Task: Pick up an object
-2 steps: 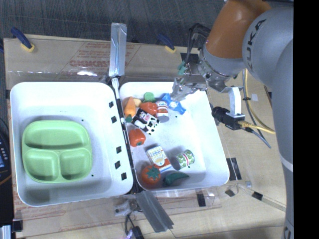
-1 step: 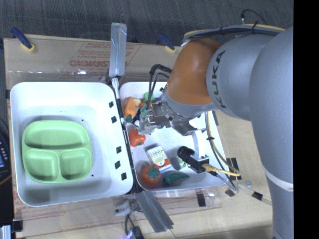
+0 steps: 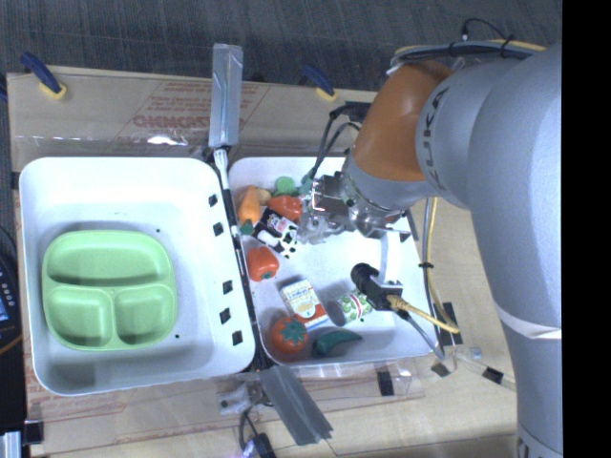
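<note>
The black-and-white toy (image 3: 278,233) lies in the right bin (image 3: 406,342), near that bin's left wall at the middle of the frame, with an orange piece (image 3: 250,204) just above it, a red piece (image 3: 285,207) at its upper right and another red-orange piece (image 3: 262,262) just below. The gripper (image 3: 320,213) sits just right of this cluster, low over the bin, and you cannot tell from this slanted view how it is set, since the wrist and cables hide its tip. Nothing visibly hangs from it, so treat the pick as not yet made. To do this step well, you should centre over one item only, ideally the black-and-white toy, since its neighbours crowd close. Come straight down, avoid the bin's left wall, and check for a lifted object before moving off. The green divided tray (image 3: 110,289) in the left bin (image 3: 57,179) is well apart and needs no attention.
</note>
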You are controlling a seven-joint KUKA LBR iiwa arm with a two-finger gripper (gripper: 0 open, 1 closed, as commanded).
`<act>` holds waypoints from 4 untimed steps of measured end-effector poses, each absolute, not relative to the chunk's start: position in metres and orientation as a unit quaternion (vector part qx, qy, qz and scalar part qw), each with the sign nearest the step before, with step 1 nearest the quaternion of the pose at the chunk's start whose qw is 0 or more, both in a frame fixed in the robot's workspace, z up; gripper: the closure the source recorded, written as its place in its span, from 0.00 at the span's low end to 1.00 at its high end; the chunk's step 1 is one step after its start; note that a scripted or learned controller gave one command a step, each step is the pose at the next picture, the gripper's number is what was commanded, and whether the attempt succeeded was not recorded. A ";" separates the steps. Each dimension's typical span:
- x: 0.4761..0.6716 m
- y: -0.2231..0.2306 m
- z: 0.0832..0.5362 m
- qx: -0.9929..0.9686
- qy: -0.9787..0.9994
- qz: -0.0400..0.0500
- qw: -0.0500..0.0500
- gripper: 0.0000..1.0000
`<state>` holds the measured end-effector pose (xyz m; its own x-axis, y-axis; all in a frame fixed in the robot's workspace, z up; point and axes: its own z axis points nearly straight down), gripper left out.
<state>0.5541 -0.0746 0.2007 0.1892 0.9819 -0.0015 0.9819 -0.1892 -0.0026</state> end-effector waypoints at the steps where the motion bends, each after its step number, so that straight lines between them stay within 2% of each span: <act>1: 0.554 -0.075 0.201 -0.771 -0.637 0.001 0.000 0.00; 2: 0.506 -0.151 0.291 -0.680 -0.733 0.000 -0.001 0.00; 3: 0.476 -0.103 0.213 -0.626 -0.780 0.001 0.002 0.00; 4: 0.477 -0.106 0.091 -0.637 -0.771 0.000 0.001 0.00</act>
<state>0.4769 -0.1063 0.0913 -0.1891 0.9820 0.0011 0.9820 0.1891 -0.0006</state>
